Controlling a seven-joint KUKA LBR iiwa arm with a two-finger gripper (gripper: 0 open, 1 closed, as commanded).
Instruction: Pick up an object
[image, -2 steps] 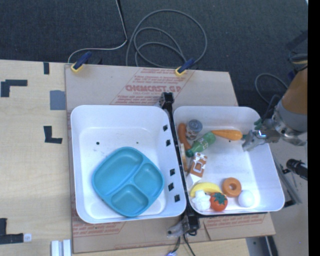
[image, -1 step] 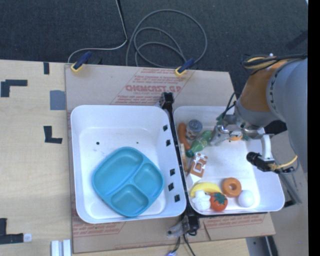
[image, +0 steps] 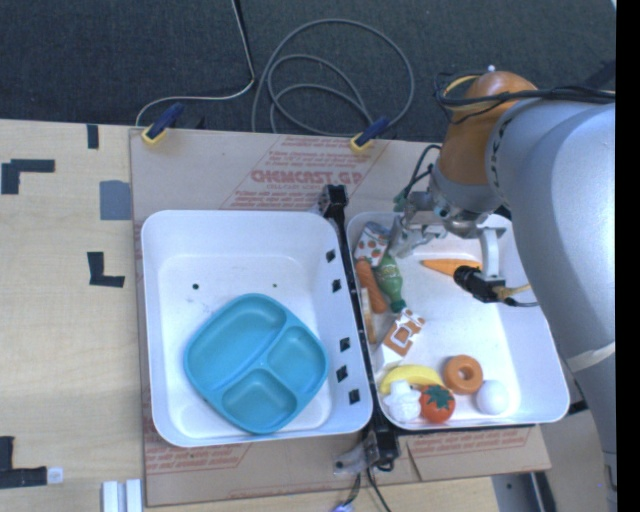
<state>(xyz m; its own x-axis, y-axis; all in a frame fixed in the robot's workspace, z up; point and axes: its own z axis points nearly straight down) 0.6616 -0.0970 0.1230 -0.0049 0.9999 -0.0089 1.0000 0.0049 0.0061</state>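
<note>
Right bin (image: 540, 400) — toy food untouched; the gripper (image: 405, 238) hovers near its far-left corner, grip unreadable — nothing lifted yet.

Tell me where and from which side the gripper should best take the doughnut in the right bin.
Probably across the doughnut's outer rim, coming straight down: it lies flat, ring facing up. Close along the upper-left to lower-right line, since the banana and white ball crowd its other sides.

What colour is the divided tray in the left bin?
Light blue tray, seen best in the camera view.
</note>
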